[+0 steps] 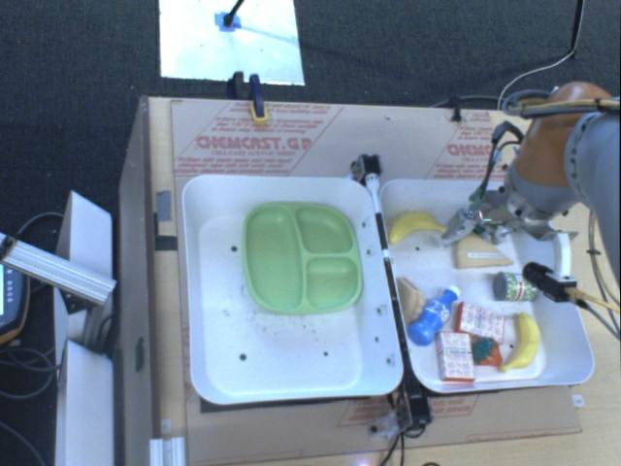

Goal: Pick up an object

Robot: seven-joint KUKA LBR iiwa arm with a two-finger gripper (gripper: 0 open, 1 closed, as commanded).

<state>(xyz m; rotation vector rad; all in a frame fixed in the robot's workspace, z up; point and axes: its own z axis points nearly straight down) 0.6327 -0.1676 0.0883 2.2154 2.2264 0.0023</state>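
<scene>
At centre frame, a glossy green plastic divided tray [302, 258] lies in the left bin [218, 357]. In the right bin [572, 362], right of centre, lie a curved yellow banana [414, 226], a tan wedge [480, 252], a blue bottle [433, 316] and red cartons [467, 343]. The arm bends in from the upper right; its gripper [470, 224] hangs open over the wedge, holding nothing.

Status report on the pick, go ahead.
Gripper low in right bin, nothing visibly held. Tan wedge just below it, banana to its left. Small can near wedge.
</scene>
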